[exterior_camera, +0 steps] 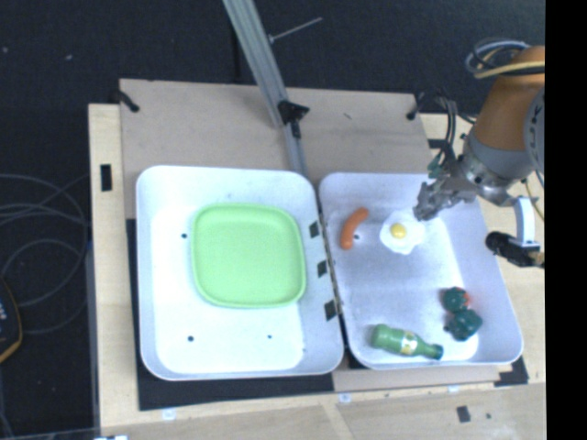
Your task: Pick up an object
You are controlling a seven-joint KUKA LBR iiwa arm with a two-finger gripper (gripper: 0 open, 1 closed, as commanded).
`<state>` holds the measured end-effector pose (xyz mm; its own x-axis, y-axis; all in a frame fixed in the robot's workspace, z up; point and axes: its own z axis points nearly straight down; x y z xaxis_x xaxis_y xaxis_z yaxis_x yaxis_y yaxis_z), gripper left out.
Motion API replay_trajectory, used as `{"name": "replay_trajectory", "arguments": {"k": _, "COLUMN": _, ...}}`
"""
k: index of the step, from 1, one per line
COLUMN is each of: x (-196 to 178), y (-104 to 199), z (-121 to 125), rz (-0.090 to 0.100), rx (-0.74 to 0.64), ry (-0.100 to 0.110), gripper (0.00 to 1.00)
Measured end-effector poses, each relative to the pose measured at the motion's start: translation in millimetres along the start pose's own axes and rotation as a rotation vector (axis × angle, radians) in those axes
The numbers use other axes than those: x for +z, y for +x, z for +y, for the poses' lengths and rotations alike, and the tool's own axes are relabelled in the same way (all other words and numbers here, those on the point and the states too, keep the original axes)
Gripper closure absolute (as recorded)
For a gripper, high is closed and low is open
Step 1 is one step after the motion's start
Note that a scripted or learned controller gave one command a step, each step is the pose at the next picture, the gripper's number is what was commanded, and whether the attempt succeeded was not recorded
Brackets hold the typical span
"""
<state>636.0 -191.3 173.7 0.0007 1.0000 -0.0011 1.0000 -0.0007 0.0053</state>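
Observation:
The right bin (pixel 367 282) holds an orange sausage (pixel 352 227) near its left wall, a fried egg (pixel 401 235) beside it, a green bottle (pixel 404 341) lying at the front, and a dark green toy with a red spot (pixel 459 313) at the right. My gripper (pixel 427 205) hangs over the bin's back right part, just up and right of the fried egg, close to its edge. Nothing shows between its fingers.
The left bin (pixel 165 273) carries a light green square plate (pixel 248 255). A grey metal post (pixel 261 58) slants up from the back between the bins. The arm's orange band (pixel 509 108) stands over the right bin's back right corner.

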Motion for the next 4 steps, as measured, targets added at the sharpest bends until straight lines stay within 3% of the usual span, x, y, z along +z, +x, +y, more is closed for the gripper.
{"name": "replay_trajectory", "arguments": {"k": 1, "x": -64, "y": 1, "z": 0, "rz": 0.0, "rx": -0.001, "ry": -0.001, "gripper": 1.0}}
{"name": "replay_trajectory", "arguments": {"k": 2, "x": -73, "y": 0, "z": 1, "rz": 0.001, "rx": -0.001, "ry": 0.004, "gripper": 1.0}}
{"name": "replay_trajectory", "arguments": {"k": 4, "x": -88, "y": 109, "z": -23, "rz": 0.002, "rx": -0.004, "ry": 0.004, "gripper": 1.0}}
